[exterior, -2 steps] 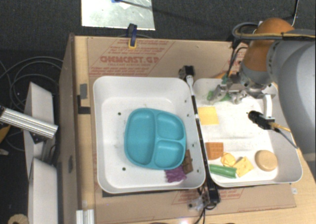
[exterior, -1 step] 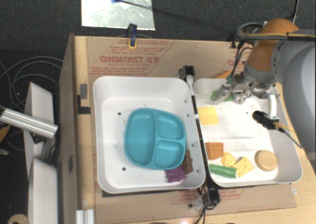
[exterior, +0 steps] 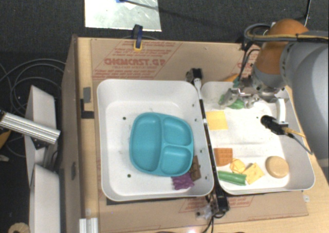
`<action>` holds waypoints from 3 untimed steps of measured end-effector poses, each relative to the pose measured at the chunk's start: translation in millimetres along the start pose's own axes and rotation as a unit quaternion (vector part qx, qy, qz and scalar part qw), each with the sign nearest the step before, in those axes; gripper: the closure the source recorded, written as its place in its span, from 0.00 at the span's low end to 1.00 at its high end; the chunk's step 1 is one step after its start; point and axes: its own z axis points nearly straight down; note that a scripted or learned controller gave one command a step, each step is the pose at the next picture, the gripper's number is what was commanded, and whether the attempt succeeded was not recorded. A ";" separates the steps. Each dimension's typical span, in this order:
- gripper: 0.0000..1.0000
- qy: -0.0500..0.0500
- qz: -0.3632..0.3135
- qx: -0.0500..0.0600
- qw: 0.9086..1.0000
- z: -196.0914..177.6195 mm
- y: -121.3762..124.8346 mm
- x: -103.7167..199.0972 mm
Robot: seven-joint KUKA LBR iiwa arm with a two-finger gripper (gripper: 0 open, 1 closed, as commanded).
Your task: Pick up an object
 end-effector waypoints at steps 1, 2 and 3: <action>1.00 -0.001 -0.001 -0.002 1.000 -10.6 0.5 -0.3; 0.00 -0.001 -0.002 -0.002 1.000 -10.7 0.8 -0.4; 0.00 -0.007 0.000 0.009 1.000 0.3 -3.9 36.1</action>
